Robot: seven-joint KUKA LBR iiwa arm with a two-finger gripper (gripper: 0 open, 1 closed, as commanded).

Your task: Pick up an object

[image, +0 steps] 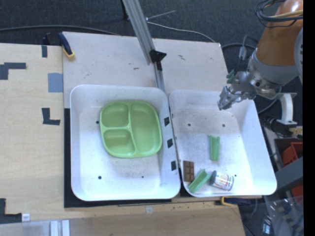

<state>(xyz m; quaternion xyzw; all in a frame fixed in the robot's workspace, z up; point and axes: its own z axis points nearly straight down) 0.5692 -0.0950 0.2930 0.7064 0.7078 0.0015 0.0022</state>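
pick not yet made: gripper above the right bin's far corner, objects untouched

we find the gripper (225,102) over the far right corner of the right bin (256,146), reached in from the right on the grey arm (275,48) with its orange band. whether the fingers are open or closed we cannot tell; they read as a dark cluster with no clear gap. we see nothing between them, so we record no grasp.

the candidate objects lie in the right bin. a green stick (214,147) lies near the bin's middle, roughly lengthwise toward the near edge, apart from the others. along the near edge we note a brown chocolate-like bar (189,170) beside the dividing wall, a second green piece (199,180) tilted just beside it, and a small jar (222,180) on its side, close to or touching that green piece; we cannot tell which. all four rest on the bin floor, well apart from the gripper.

the left bin (81,141) holds a green divided plate (131,129), lying flat. both bins sit on the surface (98,58).

in our judgement the task stands at its opening stage: no object is lifted or contacted. what is left is the choice of a target, the travel over it, the descent, the closure and the lift. the lone green stick looks the least crowded candidate; the near-edge cluster risks a fouled grasp against the wall.
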